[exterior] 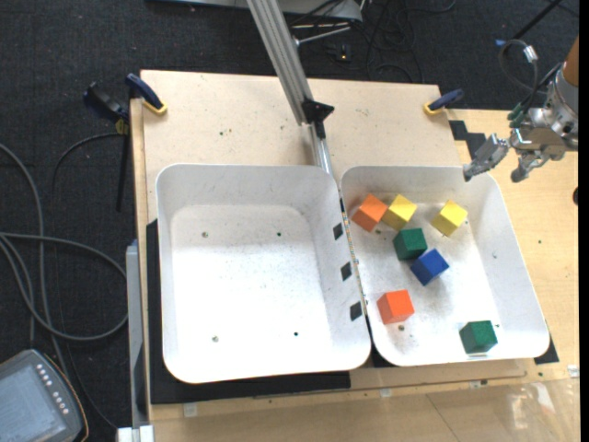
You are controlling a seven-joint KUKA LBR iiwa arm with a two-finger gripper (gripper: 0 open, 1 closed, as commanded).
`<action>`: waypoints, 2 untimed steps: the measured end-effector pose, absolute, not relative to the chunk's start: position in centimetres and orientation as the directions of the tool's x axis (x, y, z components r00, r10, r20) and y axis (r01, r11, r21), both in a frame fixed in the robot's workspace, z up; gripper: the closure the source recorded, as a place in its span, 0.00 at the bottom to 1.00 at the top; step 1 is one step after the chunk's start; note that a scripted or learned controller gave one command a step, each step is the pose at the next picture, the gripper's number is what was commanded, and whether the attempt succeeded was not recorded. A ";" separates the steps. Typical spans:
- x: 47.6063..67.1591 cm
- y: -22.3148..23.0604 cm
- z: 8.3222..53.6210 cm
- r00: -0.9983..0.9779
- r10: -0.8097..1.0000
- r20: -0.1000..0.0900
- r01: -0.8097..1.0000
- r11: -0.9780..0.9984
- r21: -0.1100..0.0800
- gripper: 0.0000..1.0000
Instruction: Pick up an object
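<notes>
Camera view, from above at a slant. At the far right corner of the right bin (515,274), just outside its rim: the gripper (504,162), raised above the bench. Fingers (482,162) spread apart, with nothing between them.

Inside that bin, seven cubes. Nearest to the gripper: the right yellow cube (451,218), lying toward the view's lower left of the fingers, near but apart, alone on bare floor and clear of the bin wall. Further toward the left bin (170,247): the left yellow cube (401,211) touching the orange cube (371,213), with the upper green cube (410,243) just beside the yellow one and the blue cube (429,265) at that green one's corner. Well apart, toward the near rim: the red-orange cube (396,306) and the lower green cube (479,336).

Judged from this: no grasp made yet, approach step in hand. Shortest path probably in over the rim and down onto the right yellow cube. No long axis to reckon with on a cube, only the turn of its faces against the fingers; here set slightly askew. The huddled four likely harder, for want of room beside them.
</notes>
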State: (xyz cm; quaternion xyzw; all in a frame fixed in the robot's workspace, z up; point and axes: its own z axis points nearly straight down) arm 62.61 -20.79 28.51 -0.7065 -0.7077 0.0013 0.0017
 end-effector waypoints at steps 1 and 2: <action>62.7 -20.8 28.8 -0.003 1.000 -0.001 1.000 0.003 0.000 0.00; 62.8 -20.6 22.4 0.000 1.000 0.000 1.000 0.000 -0.005 0.00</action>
